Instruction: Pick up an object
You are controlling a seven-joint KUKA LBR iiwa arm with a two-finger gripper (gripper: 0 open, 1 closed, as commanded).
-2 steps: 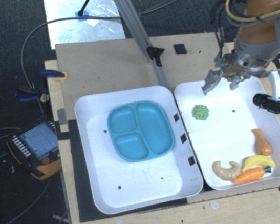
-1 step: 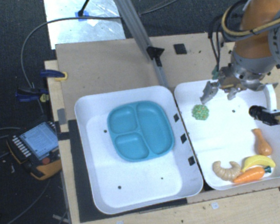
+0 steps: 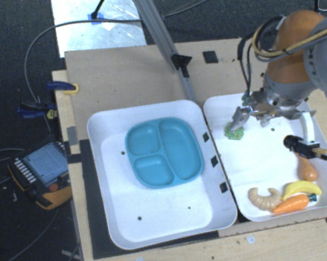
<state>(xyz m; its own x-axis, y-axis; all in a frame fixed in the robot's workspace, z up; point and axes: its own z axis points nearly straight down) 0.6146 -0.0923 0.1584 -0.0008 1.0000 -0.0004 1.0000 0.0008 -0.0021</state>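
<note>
In the right bin [image 3: 258,162] a small green broccoli-like piece [image 3: 234,132] lies near the upper left corner. My gripper [image 3: 239,120] is directly over it, its tip touching or just above the green piece; I cannot make out whether the piece is held. Along the bin's lower right edge lie a brown-orange pear-shaped item [image 3: 306,169], a yellow banana [image 3: 302,188], an orange carrot [image 3: 290,204] and a tan curved piece [image 3: 262,196]. The arm's wrist [image 3: 289,61] hangs over the bin's upper right.
The left bin [image 3: 117,211] holds a blue divided plate [image 3: 163,152]. A grey pole [image 3: 158,25] slants over the bench's back. A black fitting with a cable [image 3: 296,145] juts from the arm over the right bin. A handheld device [image 3: 43,174] lies off the bench to the left.
</note>
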